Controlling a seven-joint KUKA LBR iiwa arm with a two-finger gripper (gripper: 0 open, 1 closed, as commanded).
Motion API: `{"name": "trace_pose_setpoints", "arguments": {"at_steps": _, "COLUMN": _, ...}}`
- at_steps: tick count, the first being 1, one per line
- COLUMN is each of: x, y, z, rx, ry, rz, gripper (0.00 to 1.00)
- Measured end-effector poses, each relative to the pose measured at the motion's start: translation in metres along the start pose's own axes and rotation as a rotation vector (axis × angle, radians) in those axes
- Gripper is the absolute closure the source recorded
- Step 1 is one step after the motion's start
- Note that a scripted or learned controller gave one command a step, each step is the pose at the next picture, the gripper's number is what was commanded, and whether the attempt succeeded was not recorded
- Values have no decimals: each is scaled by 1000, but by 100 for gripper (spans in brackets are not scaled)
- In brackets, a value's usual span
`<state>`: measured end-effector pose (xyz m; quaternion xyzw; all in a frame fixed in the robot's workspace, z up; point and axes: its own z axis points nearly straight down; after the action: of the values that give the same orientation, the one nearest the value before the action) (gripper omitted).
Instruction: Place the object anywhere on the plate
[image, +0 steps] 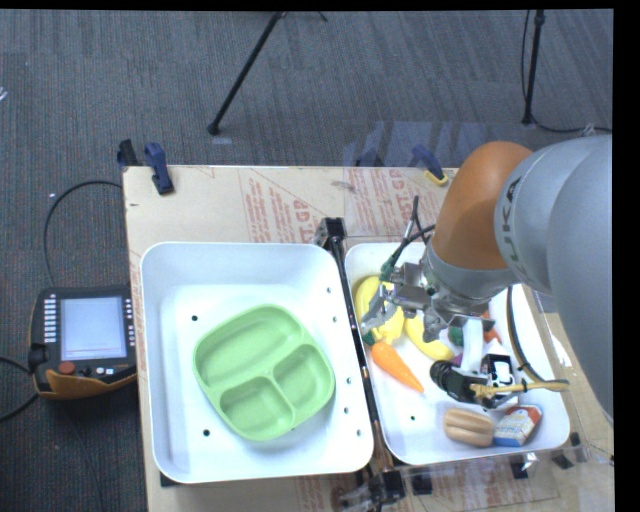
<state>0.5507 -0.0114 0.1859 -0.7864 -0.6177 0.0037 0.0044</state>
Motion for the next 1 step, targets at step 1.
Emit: {"name": "trace_pose_setpoints", "arguments": {"at_steps": 1, "x": 0, "y": 0, "z": 0, "rx": 0, "ry": 0, "rz": 0, "gripper": 0}}
